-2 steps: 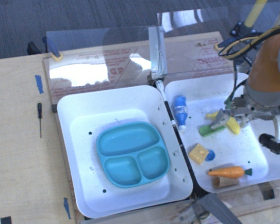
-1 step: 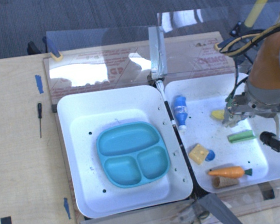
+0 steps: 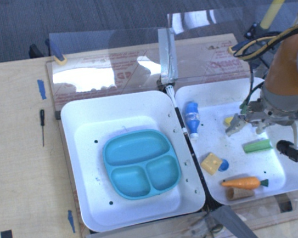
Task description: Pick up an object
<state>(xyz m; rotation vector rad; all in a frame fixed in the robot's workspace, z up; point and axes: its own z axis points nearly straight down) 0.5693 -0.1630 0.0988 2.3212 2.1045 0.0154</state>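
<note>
Closest to you in the right bin [image 3: 296, 174], the carrot [image 3: 242, 184] lies along the front wall; if you go for it, a finger could jam against that wall and just shove the carrot sideways. A little further in, the yellow block [image 3: 212, 163] sits touching a small blue piece [image 3: 223, 165], so a grab there may catch both or knock one away. The green stick [image 3: 256, 146] lies flat just beside the gripper [image 3: 247, 120] and would roll easily under a glancing touch. The gripper itself hangs over the middle of the bin with nothing between its fingers; I cannot tell whether the jaws stand apart or together, so check that before you lower. A small yellow bit [image 3: 229, 121] lies right at the fingertips. Furthest off, the blue bottle [image 3: 191, 118] hugs the divider, leaving little room.
</note>
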